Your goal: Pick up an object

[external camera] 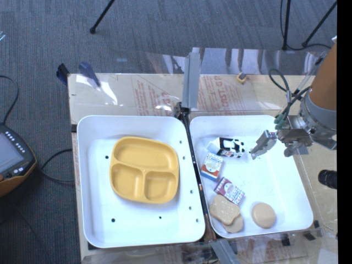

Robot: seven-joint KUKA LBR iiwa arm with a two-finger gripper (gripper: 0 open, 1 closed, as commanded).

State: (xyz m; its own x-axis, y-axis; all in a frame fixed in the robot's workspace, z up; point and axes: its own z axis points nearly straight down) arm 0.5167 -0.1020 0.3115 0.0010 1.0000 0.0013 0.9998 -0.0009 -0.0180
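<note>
My gripper hangs over the right bin, near its upper right part, open with nothing between its fingers. Its left finger points down and left, toward a black-and-white patterned carton a short way off. Below that carton lie a small red-and-white box and a dark red packet. Along the bin's front edge sit tan toast-shaped pieces and a round tan disc.
The left bin holds a yellow divided plate. A grey upright post stands behind the seam between the bins. The arm's orange band and grey wrist rise at the right edge, with cables beside them.
</note>
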